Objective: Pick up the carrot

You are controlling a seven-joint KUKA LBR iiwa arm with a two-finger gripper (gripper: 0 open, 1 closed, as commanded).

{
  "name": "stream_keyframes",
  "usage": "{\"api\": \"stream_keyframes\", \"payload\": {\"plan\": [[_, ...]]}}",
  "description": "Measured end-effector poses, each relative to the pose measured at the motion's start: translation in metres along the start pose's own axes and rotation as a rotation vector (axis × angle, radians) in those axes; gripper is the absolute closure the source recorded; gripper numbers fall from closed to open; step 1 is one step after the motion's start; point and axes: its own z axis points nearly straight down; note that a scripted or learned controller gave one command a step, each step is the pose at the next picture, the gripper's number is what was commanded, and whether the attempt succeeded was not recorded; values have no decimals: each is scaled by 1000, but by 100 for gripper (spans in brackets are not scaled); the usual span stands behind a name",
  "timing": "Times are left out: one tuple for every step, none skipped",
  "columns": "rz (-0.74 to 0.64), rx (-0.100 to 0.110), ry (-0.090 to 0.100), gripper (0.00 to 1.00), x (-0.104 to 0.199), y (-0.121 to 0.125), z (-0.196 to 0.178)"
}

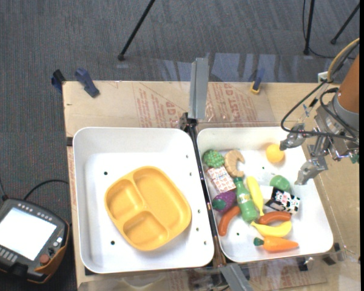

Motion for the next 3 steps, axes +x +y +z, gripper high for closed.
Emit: {"api": "stream_keyframes", "payload": {"plan": [[-145,-4,6,0,-60,-24,95],[-169,-4,6,0,-62,-24,162],[-171,0,-8,100,-67,-23,145]]}}
